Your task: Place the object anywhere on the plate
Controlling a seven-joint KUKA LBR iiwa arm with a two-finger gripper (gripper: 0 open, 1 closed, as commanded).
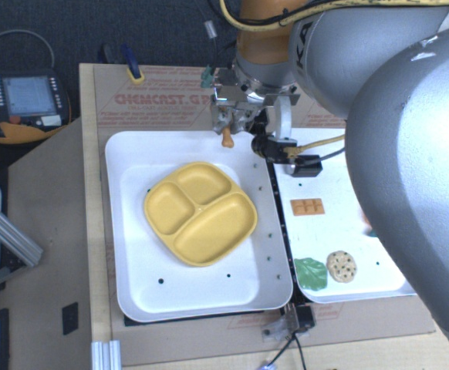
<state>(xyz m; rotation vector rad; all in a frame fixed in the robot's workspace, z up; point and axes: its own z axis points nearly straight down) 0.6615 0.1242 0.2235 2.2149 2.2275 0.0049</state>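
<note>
A yellow plate (201, 213) with three compartments lies in the middle of the left white bin (132, 284). My gripper (227, 128) hangs over the far edge of that bin, just beyond the plate's far rim. A small orange-brown object (227, 138) sticks down from between its fingers, and the gripper is shut on it. The object is clear of the bin floor and is not over the plate.
The right bin (379, 284) holds a tan waffle-like piece (308, 206), a green leaf (311, 274) and a round cookie (342, 266). The big grey arm covers that bin's right part. A cardboard sheet (163, 91) lies behind the bins.
</note>
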